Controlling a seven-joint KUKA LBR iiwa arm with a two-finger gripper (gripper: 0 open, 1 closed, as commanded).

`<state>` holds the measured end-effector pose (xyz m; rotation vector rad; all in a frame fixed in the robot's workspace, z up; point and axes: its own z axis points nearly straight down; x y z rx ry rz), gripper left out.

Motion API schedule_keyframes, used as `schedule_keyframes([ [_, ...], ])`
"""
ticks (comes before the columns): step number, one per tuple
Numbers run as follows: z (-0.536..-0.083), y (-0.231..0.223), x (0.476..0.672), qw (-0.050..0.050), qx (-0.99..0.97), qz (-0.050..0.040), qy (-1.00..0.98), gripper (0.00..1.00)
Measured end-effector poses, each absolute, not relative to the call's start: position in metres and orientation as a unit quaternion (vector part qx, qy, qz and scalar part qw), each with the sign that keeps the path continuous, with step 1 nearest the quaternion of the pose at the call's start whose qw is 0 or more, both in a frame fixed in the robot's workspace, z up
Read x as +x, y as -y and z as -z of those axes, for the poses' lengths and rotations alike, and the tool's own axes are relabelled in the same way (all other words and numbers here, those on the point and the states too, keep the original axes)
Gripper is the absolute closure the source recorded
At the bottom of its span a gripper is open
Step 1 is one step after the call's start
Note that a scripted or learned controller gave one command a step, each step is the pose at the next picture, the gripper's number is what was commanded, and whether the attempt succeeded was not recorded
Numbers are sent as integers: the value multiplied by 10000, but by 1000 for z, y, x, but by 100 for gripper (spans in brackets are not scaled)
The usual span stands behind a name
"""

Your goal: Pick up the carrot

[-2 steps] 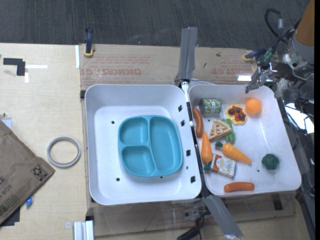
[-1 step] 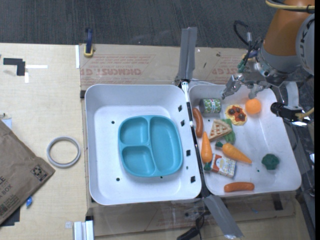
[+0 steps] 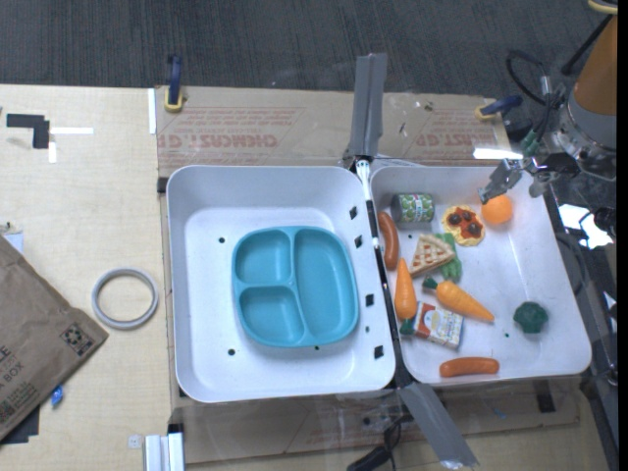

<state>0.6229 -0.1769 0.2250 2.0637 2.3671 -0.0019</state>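
The carrot point(image 3: 464, 302) is orange with a green top and lies slanted in the middle of the right bin point(image 3: 574, 346), its tip pointing to the lower right. A second carrot-shaped orange piece point(image 3: 404, 289) lies along that bin's left wall. My gripper point(image 3: 520, 179) hovers over the bin's far right corner, above an orange ball point(image 3: 497, 210) and well away from the carrot. It is open, with nothing between its fingers.
Around the carrot lie a waffle wedge point(image 3: 432, 254), a small pizza point(image 3: 464, 225), a green can point(image 3: 414, 207), two sausages point(image 3: 389, 238) point(image 3: 469, 366), a red-and-white packet point(image 3: 441, 325) and a dark green piece point(image 3: 531, 316). The left bin point(image 3: 196, 263) holds a teal divided plate point(image 3: 295, 287).
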Motion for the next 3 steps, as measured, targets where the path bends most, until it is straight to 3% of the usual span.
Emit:
schedule_keyframes([
  [1,-169,138,551,-12,5947,7,-8040,0],
  [2,-95,117,503,16,6097,-13,-7927,0],
  [3,-104,116,504,18,6114,-31,-7913,100],
])
